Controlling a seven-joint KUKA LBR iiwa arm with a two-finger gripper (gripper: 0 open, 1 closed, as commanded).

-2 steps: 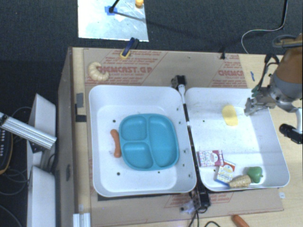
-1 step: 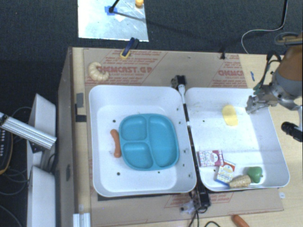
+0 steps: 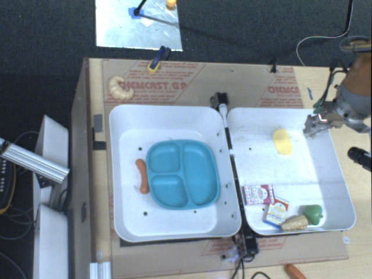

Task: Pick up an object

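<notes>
On the bench, two white bins sit side by side. Left bin [image 3: 125, 156]: a blue tray [image 3: 182, 173] with a sausage [image 3: 142, 176] just beside its left edge. Right bin [image 3: 331, 173]: a yellow piece [image 3: 282, 141] alone near the back; at the front, a carton [image 3: 258, 195], a small packet [image 3: 275, 213], a tan piece [image 3: 293, 222] and a green piece [image 3: 313, 214] crowd together. The gripper [image 3: 315, 122] hangs over the right bin's back right corner, beside the rim; you cannot tell its opening from here. Nothing sits in it. Risks, as judged: descending here would strike the rim; the front cluster invites a double grab or slip. The yellow piece looks your safest target.
</notes>
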